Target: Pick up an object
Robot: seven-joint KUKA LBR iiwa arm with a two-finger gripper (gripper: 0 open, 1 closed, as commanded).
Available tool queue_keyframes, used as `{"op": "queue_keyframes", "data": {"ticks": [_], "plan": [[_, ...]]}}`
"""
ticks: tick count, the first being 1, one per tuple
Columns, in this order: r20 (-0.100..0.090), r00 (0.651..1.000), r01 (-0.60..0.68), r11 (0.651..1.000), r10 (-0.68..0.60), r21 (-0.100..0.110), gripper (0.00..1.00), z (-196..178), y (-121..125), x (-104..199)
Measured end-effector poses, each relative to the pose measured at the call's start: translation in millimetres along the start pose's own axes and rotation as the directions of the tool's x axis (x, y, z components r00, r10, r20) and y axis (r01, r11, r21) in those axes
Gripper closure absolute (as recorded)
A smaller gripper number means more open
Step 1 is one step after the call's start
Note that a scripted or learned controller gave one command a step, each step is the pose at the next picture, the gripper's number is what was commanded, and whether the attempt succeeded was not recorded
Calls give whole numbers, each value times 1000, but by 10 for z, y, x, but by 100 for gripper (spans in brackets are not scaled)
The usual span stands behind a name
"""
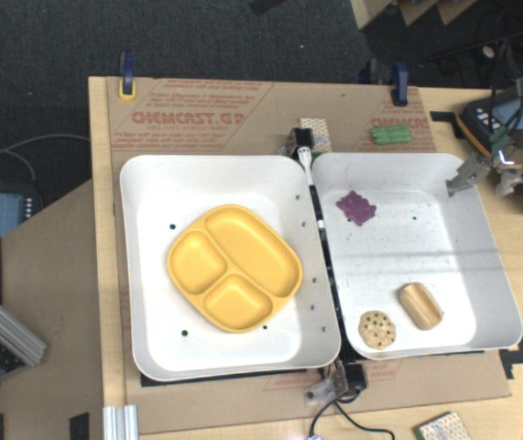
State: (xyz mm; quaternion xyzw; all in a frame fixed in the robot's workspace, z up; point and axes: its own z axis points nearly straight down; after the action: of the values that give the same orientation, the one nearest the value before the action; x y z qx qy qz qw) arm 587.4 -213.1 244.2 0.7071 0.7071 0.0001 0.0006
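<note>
The right bin [481,246] holds three small objects. A purple clump [357,207] lies near its far left corner. A tan bread-roll shape [420,304] and a round chocolate-chip cookie [376,329] sit close together near its front edge. My gripper [477,172] hangs at the bin's far right rim, apart from all three objects, with nothing seen in it. It is small and partly lost in clutter at the view's right edge.
A yellow three-compartment plate [234,267] lies in the middle of the left bin [151,191]. A green object [391,136] rests on the cardboard behind the right bin. Blue clamps [398,82] hold the board's back edge. Cables and gear crowd the far right.
</note>
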Motion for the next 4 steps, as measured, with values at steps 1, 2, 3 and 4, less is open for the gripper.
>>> {"op": "queue_keyframes", "data": {"ticks": [1,2,3,4], "plan": [[-7,1000,5,1000,-5,13,0,1291,367,483],[-3,1000,7,1000,-7,-1,0,1620,767,1151],[0,1000,1,1000,-1,-1,0,1593,758,1093],[0,1000,1,1000,-1,-1,0,1592,758,1093]]}}
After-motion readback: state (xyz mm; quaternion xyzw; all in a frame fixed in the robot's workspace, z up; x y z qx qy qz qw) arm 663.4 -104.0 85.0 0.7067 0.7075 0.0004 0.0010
